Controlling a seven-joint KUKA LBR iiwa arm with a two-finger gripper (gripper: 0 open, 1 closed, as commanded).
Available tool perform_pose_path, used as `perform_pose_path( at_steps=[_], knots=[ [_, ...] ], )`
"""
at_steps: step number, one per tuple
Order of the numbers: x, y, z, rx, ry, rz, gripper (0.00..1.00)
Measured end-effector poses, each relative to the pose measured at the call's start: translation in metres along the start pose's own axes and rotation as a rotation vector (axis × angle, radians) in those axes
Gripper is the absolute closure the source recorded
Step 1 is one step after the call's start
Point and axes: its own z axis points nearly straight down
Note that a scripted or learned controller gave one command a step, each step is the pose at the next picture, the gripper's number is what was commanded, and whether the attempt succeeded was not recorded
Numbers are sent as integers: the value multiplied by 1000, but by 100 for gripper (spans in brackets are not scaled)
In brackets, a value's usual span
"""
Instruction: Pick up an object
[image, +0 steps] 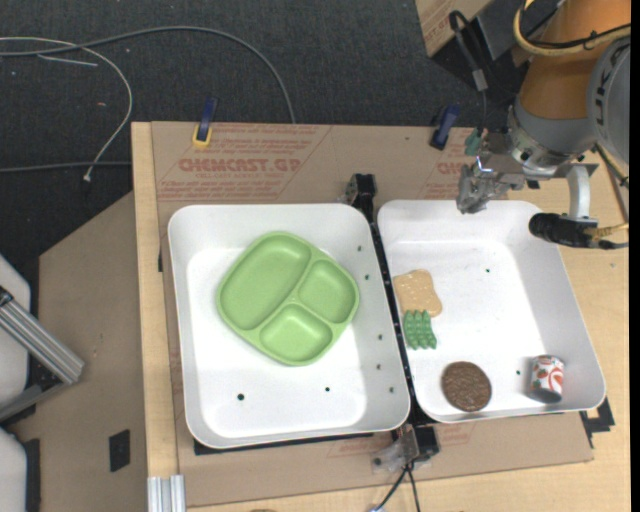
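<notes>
2 shallow white bins sit side by side on the bench, the left bin (200, 400) and the right bin (500, 235). A green divided plate (288, 297) with 3 compartments lies tilted in the middle of the left bin. In the right bin, a tan toast-shaped piece (417, 291) rests against the left wall, with a small green ridged item (419, 329) touching it just below. A round brown disc (467, 386) lies near the front edge, and a small red and white can (547, 377) lies in the front right corner, well apart from the disc. The arm (570, 70), grey with an orange band, reaches in from the upper right. Its gripper (473, 196) hangs over the back rim of the right bin, well apart from all 4 items. Nothing is between its fingers, and how far they are parted I cannot tell from this angle.
</notes>
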Motion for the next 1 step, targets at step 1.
perform_pose_path(
  at_steps=[1],
  knots=[
    [50, -26, 8, 9, 3, -3, 100]
  ],
)
